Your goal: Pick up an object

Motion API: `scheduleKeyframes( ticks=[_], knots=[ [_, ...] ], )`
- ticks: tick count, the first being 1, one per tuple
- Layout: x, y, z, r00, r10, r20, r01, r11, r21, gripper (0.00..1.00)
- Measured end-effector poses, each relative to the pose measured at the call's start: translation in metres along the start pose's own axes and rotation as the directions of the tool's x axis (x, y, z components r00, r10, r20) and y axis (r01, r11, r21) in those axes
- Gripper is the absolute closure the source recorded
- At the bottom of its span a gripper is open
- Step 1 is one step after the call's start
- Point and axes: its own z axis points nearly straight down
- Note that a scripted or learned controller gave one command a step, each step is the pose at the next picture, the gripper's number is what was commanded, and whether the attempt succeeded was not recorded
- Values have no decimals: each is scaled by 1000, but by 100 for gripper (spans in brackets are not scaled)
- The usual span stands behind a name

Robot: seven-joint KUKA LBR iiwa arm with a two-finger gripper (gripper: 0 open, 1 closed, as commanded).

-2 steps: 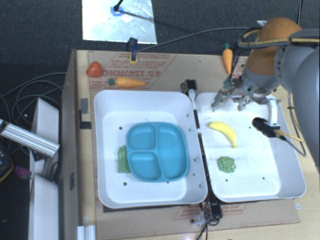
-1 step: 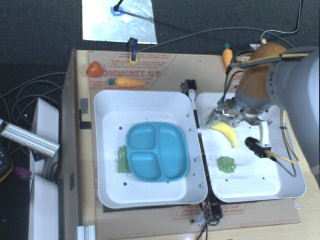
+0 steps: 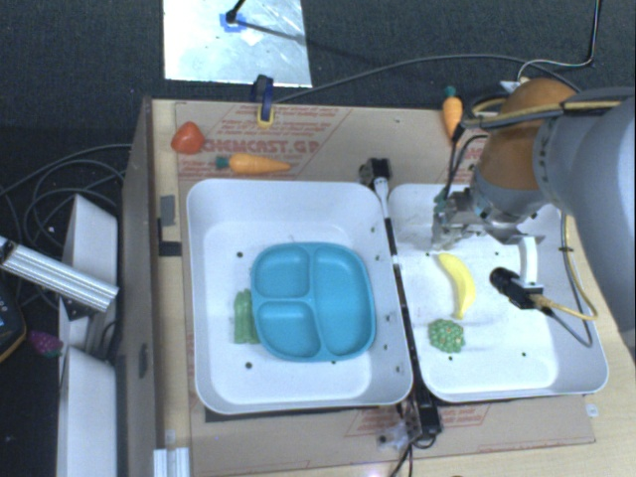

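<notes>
While gripper (image 3: 449, 222) hovers over right bin (image 3: 571, 366), jaw state cannot be told. Banana (image 3: 458, 282) lies just below jaws, broccoli (image 3: 446, 336) beyond. Best centre over banana, descend straight, close across narrow width.

dark carpet floor (image 3: 79, 58) with black cables (image 3: 40, 192); shiny foil sheet (image 3: 237, 28) beyond.

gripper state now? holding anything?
Gripper: cannot be told; it sits low in the right bin just above the banana, with nothing seen in it.
</notes>
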Motion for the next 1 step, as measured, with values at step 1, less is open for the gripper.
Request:
scheduleKeyframes(
  ticks=[1],
  knots=[
    [0, 0, 0, 1000, 0, 0, 0, 1000, 0, 0]
  ],
)
